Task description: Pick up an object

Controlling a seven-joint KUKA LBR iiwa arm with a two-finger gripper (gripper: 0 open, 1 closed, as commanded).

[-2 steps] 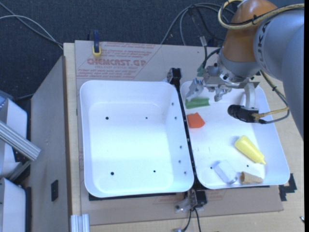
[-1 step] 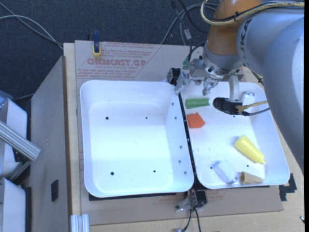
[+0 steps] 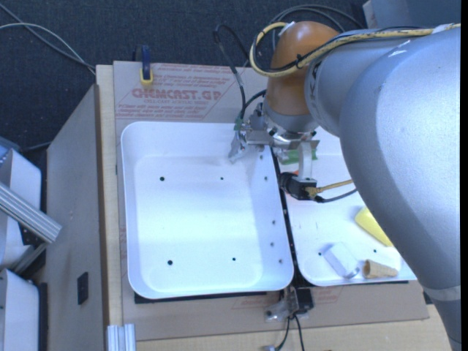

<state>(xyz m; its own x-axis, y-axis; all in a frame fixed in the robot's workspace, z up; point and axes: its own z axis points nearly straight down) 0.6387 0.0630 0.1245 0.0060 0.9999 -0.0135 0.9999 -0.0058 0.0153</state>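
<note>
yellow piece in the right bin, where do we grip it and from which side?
My call: come straight down from above and close across the narrow width of the yellow piece, near the middle of what shows. It lies flat and elongated, slanting on the floor of the right bin, so the short axis suits the fingers. Its far end is hidden behind the arm.

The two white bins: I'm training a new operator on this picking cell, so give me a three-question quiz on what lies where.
1. True or false: the yellow object lies in the left bin.
2. Which item lies closest to the right bin's near rim? A) tan cone-shaped piece B) yellow object C) the clamp
3. Fill in: the gripper sits over the far end of the ______ between the bins.

Key: 1 false; 2 A; 3 divide.
</note>
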